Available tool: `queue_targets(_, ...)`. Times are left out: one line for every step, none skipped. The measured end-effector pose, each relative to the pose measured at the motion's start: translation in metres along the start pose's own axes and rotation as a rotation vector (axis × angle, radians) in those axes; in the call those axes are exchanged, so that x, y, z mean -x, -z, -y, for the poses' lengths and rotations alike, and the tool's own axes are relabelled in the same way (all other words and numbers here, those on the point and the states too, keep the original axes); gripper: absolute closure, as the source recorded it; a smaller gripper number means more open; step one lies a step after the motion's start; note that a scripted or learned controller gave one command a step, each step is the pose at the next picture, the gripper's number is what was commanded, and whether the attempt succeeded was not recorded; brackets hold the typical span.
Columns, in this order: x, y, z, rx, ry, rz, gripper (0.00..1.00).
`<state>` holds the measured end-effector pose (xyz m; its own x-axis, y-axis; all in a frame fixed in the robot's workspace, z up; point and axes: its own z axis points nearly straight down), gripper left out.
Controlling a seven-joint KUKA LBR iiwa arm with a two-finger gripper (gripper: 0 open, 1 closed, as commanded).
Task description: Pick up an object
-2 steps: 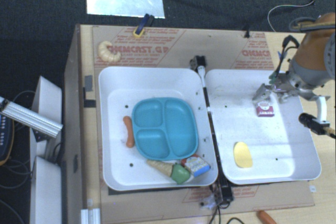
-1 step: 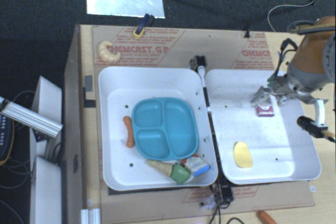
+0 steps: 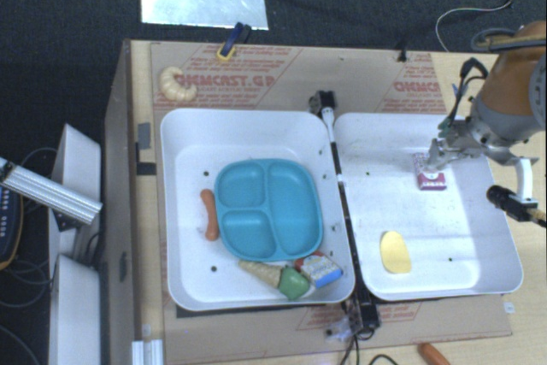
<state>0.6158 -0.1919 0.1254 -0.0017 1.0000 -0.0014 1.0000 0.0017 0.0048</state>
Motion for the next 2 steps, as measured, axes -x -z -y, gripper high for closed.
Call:
queue_targets(-0.0001,-0.0001,0.0000,0.000,0.000,0.000,0.00)
queue_targets(-0.0047,0.0003,0.0085,-0.004,-0.001,-0.001,0.00)
